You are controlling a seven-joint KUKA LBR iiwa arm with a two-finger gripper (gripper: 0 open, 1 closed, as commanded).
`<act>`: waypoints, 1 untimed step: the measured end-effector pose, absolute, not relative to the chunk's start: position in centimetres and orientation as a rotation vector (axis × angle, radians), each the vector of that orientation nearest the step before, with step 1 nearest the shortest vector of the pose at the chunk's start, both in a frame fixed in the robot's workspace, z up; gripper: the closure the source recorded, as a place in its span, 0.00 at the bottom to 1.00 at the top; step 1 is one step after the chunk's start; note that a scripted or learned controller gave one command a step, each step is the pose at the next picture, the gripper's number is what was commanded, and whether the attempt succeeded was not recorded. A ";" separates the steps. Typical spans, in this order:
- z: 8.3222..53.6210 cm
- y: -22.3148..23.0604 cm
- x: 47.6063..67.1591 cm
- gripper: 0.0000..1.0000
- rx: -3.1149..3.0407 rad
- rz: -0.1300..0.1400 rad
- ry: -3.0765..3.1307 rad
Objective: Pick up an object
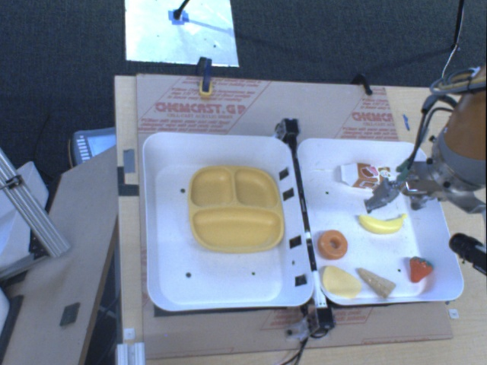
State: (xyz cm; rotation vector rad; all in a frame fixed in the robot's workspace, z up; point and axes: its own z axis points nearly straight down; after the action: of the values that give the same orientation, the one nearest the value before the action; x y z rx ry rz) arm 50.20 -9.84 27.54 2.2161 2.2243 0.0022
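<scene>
Banana [381, 223] lies in the right bin [441, 284], at the frame's right, unlifted; the gripper [380, 196] hovers just above it, its state impossible to tell. Grasping and lifting remain.

- There are two white bins, a left bin [163, 226] and a right bin [327, 158], side by side on one bench [251, 101].
- There is one yellow tray [234, 207] in the left bin. It has three parts: two small ones and one long one.
- There is one yellow banana [382, 223] in the right bin.
- There is one orange donut [332, 244].
- There is one red strawberry [420, 268].
- There is one small white carton [364, 175] with a red picture on it.
- There is one round yellow piece [341, 281].
- There is one tan cone shape [377, 282].
- That makes six small things in the right bin and one thing in the left bin.
</scene>
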 end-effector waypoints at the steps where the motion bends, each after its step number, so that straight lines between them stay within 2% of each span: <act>1: 23.3 -10.1 49.9 0.00 2.221 -0.002 2.223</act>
State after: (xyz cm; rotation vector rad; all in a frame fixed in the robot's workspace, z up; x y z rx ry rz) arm 49.90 -10.13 23.27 2.2214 2.2233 -0.0015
